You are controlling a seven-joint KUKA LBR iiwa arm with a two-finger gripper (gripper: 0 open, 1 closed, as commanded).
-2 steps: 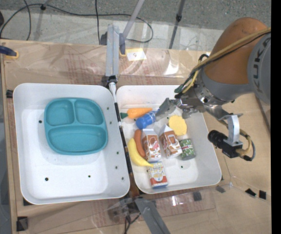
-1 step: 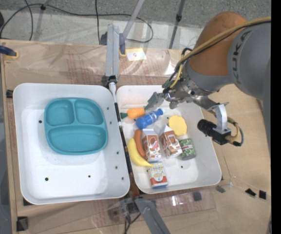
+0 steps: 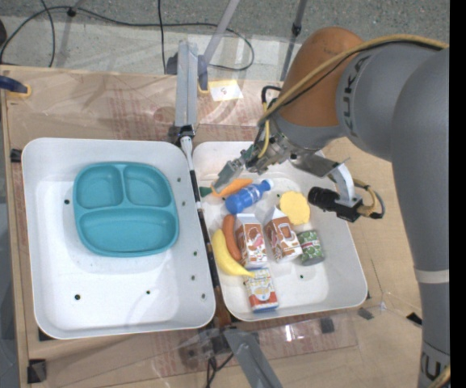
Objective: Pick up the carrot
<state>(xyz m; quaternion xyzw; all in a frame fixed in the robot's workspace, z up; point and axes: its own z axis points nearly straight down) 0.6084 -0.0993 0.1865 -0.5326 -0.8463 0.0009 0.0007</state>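
Carrot: I see the carrot in the right bin, near its back-left corner, lying slantwise with its green end toward the divider.
Gripper: my gripper hangs just above and behind the carrot; I cannot tell its state (the wrist blocks my view).
Why there: I judge the arm is lined up for a descent onto the carrot.
Neighbours: a blue bottle touches the carrot on the right; a sausage and banana lie in front.
Edges: the bin's left wall sits close beside the carrot's green end, so room is tight there.
Open room: the left bin holds a teal plate, with bare floor around it.
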